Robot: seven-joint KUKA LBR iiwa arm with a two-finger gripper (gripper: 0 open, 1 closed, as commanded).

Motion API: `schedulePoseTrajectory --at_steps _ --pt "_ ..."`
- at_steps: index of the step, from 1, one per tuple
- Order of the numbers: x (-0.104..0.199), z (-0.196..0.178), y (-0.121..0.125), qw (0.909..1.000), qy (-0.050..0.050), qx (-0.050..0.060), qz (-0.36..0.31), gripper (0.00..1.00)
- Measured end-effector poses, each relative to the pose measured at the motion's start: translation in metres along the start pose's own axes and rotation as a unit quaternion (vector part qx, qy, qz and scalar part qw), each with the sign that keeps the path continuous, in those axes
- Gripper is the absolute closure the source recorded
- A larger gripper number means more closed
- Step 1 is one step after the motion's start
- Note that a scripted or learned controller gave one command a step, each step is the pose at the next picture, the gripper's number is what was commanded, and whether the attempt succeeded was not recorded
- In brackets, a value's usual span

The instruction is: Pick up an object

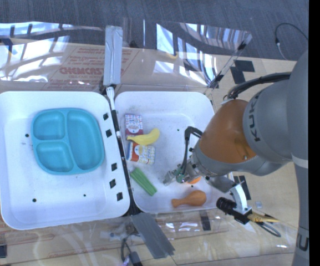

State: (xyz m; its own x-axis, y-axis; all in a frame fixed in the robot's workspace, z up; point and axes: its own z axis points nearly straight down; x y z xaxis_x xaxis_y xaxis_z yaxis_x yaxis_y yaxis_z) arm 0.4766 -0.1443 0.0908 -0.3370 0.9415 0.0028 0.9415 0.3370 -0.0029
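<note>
My gripper (pixel 174 176) is low over the right bin (pixel 171 107), near its front middle, under the orange wrist band. A brown toy drumstick (pixel 190 198) lies just in front of it on the bin floor. To its left lies a green block (pixel 143 180). Further back are a yellow banana (pixel 145 137), a red and white carton (pixel 132 123) and a small printed packet (pixel 142 155). A small orange bit (pixel 195 179) shows right beside the gripper; I cannot tell what it is.
The left bin (pixel 10 148) holds a blue divided plate (pixel 68 140). A black hinged divider (pixel 115 148) runs between the bins. The arm's bulky body (pixel 259 132) covers the right bin's right side.
</note>
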Motion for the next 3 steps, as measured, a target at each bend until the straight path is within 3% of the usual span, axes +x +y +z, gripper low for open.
schedulePoseTrajectory --at_steps 1,2,3 --pt "0.001 0.000 0.001 1.0000 0.001 0.000 -0.001 0.00" --pt "0.000 -0.008 0.001 1.0000 0.001 0.001 -0.003 1.00" --pt "0.074 -0.098 0.027 0.9970 0.000 0.001 0.078 1.00"
